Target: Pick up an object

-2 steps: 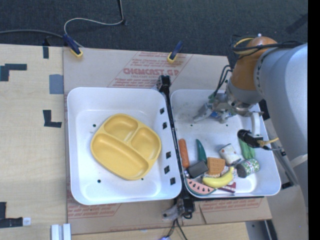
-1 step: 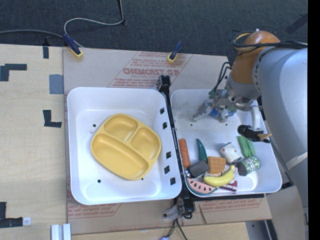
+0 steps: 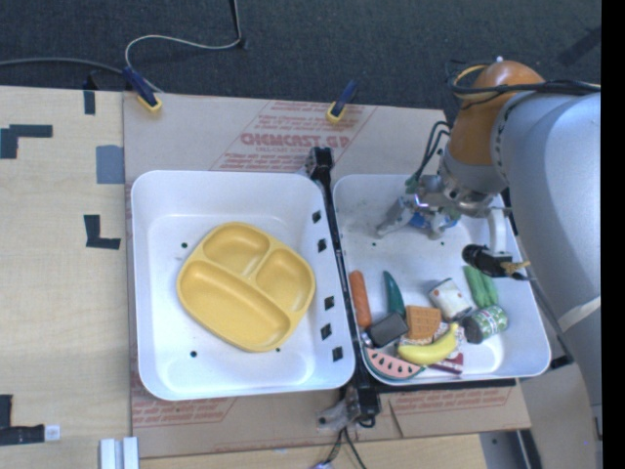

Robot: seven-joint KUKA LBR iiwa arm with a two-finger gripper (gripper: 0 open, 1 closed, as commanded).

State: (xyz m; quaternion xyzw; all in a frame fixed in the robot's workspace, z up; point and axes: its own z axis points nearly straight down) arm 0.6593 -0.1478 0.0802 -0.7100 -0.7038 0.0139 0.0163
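The gripper hangs low in the far half of the right bin, below the orange band of the arm that reaches in from the right; its fingers look spread, one slanting out to the left, and nothing sits between them; the bin floor under them is bare white. This reads as the approach step, with no object taken yet; the next move calls for choosing one item, carrying the tool toward the near end of the bin, lining the fingers across that item and lowering before closing.

The candidates all lie nearer than the gripper, well apart from it; the orange carrot and the dark green pepper lie on the floor toward the left wall, the closest to the tool and fairly free of neighbours; beyond them, in the near corner, a crowded heap holds a banana, a watermelon slice, a tan cracker and a dark block, touching one another; a pick there risks clamping two. A green stick lies along the right wall. The left bin holds a yellow divided plate, far from the tool.
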